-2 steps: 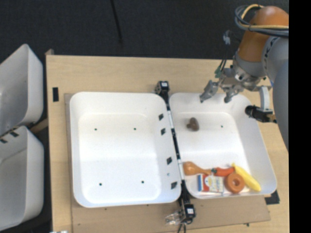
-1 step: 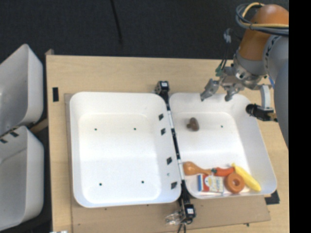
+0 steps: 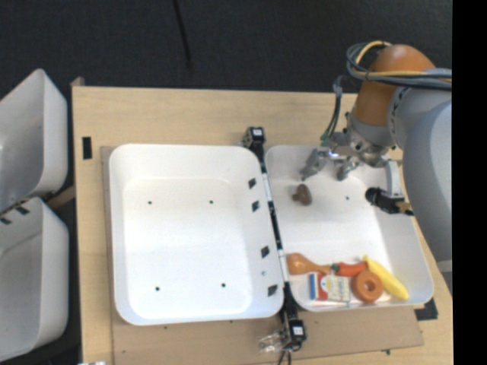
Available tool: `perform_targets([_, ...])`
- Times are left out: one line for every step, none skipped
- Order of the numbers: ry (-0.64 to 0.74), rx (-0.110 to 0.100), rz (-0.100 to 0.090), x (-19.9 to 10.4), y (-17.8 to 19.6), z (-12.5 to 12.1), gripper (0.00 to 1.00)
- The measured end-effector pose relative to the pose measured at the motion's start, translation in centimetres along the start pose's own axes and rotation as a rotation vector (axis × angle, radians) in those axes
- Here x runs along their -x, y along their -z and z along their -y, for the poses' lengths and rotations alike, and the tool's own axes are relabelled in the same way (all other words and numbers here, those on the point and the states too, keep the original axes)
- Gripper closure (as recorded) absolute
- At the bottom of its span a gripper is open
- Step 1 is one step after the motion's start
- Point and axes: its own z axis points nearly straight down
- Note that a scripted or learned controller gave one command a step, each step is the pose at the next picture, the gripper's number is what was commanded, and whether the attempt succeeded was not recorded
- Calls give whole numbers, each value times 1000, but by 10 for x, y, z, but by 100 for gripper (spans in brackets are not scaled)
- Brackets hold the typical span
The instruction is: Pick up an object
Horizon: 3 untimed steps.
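Note:
My gripper (image 3: 328,166) hangs over the back of the right bin (image 3: 344,226), its two fingers spread apart with nothing between them. A small dark brown lump (image 3: 302,195) lies on the bin floor just in front of the left finger and apart from it. Along the bin's front edge lie an orange spoon-shaped piece (image 3: 300,263), a red and white box (image 3: 328,287), an orange ring (image 3: 370,286), a yellow banana (image 3: 387,277) and a small red-orange piece (image 3: 350,268).
The left bin (image 3: 122,226) stands beside the right one, joined by a divider with black clips (image 3: 266,219). White containers (image 3: 27,204) sit off the bench's left edge. The arm's grey body (image 3: 430,166) overhangs the right bin's right side.

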Motion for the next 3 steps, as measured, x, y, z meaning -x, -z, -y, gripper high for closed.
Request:
perform_targets([2, 8, 4, 1, 15, -2, 100])
perform_targets([4, 8, 5, 1, 15, -2, 0])
perform_targets([-5, 10, 2, 64, 4, 44, 0])
